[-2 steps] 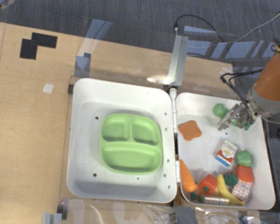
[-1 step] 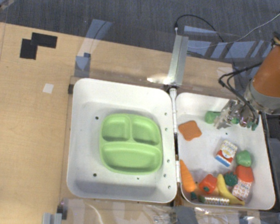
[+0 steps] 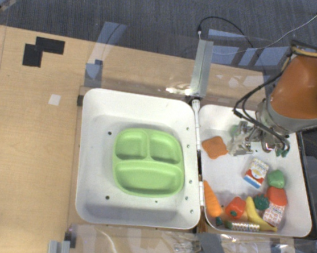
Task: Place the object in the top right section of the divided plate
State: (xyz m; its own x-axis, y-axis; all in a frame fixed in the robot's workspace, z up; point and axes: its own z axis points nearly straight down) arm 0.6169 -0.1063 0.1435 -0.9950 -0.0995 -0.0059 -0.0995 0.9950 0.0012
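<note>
bench (image 3: 29, 153), two white bins (image 3: 143, 112), grey carpet (image 3: 133, 2)

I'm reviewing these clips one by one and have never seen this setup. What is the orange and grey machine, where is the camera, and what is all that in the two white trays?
The machine is a grey robot arm with an orange band, reaching in from the right. The single camera sits fixed above the bench, looking down at a slant. Its gripper hangs over the right white bin, near a flat orange-brown toy slab; nothing is visibly held. That bin also holds toy food: a small white carton, a green piece, an orange carrot, a yellow banana. The left white bin holds a green divided plate, whose sections carry no food.
</note>
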